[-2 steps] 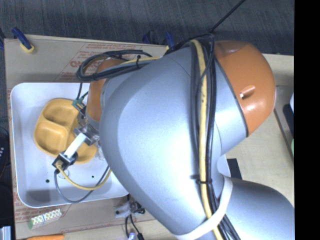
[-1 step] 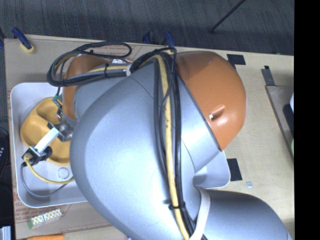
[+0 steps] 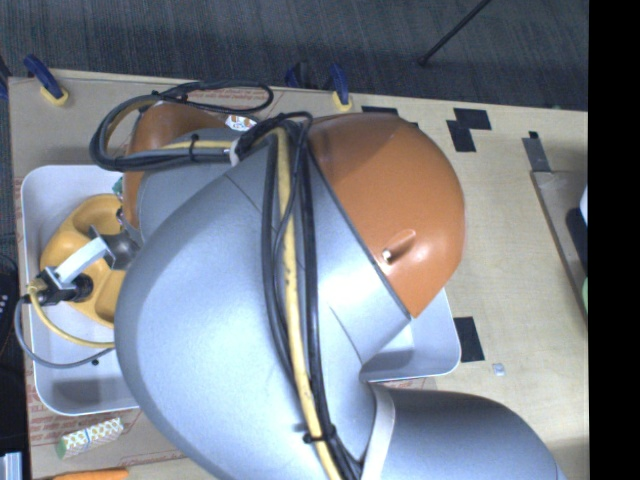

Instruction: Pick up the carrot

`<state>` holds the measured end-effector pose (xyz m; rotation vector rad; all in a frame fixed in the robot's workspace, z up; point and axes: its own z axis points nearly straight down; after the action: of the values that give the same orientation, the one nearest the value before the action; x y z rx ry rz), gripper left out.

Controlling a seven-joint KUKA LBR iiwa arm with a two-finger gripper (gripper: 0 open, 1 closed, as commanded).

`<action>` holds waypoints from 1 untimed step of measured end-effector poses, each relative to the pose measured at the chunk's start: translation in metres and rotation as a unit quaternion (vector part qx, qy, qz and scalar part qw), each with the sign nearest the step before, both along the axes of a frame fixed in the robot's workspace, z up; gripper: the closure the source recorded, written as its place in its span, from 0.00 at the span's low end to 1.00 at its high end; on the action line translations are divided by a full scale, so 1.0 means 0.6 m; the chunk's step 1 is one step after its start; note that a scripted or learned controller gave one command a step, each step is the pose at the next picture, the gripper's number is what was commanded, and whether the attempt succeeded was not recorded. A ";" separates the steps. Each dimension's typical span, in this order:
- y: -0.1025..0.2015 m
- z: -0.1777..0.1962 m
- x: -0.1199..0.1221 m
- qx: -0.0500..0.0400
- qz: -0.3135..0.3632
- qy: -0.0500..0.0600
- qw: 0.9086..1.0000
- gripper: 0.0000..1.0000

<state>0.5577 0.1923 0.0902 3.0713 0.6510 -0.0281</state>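
My grey arm [image 3: 300, 308] with its orange band [image 3: 400, 208] covers most of the camera view and reaches over the left white bin [image 3: 40, 188]. The gripper [image 3: 108, 250] hangs low in that bin, mostly hidden under the arm. A yellow rounded shape [image 3: 85, 230] lies right beside it; I cannot tell what it is. A thin orange sliver [image 3: 95, 473] shows at the bottom left edge, outside the bin; it may be the carrot, too little shows to be sure.
A small white and green patterned packet [image 3: 90, 436] lies on the bench just below the left bin. A corner of the right bin [image 3: 440, 353] peeks out from under the arm. Blue clamps [image 3: 45, 78] hold the bench's far edge.
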 end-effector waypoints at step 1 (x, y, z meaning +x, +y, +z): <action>-0.063 0.212 0.028 0.005 0.095 -0.006 0.995 0.00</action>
<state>0.5748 0.1542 0.2174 3.0009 0.9413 -0.0066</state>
